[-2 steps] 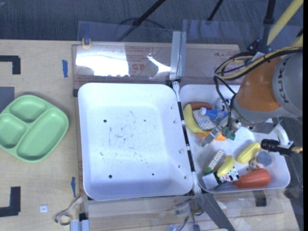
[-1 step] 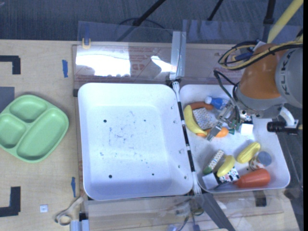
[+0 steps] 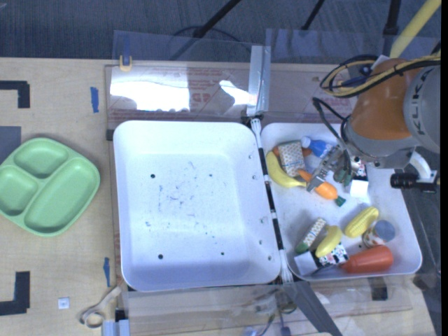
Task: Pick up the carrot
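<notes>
The bench (image 3: 56, 103) carries two white bins, the left bin (image 3: 189, 201) bare and the right bin (image 3: 409, 250) cluttered. The arm (image 3: 381, 114) hangs over the right bin's far edge. A green plate (image 3: 45, 185) sits by the bench's left edge. In the right bin, a banana (image 3: 280, 173) lies beside the left wall, and the gripper (image 3: 327, 177) is near the middle, its fingers closed on the carrot (image 3: 327, 190).
</notes>
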`<action>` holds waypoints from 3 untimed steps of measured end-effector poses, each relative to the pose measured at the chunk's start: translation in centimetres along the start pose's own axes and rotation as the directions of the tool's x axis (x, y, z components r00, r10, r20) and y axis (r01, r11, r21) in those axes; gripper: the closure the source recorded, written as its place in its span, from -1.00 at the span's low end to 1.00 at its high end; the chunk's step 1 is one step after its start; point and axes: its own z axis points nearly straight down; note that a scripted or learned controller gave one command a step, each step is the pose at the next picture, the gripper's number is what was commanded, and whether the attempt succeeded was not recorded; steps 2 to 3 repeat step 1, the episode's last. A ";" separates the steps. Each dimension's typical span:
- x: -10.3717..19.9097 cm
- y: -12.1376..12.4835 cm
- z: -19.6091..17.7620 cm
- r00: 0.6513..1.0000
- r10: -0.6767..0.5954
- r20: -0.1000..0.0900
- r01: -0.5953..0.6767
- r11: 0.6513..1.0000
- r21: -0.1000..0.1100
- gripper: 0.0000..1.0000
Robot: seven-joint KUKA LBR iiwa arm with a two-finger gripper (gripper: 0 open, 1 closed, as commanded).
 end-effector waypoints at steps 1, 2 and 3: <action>2.5 4.2 -8.6 0.999 0.037 -0.004 -0.037 0.999 0.006 1.00; 2.5 4.2 -8.6 0.999 0.037 -0.004 -0.037 0.999 0.006 1.00; 2.5 4.2 -8.6 0.999 0.037 -0.004 -0.037 0.999 0.006 1.00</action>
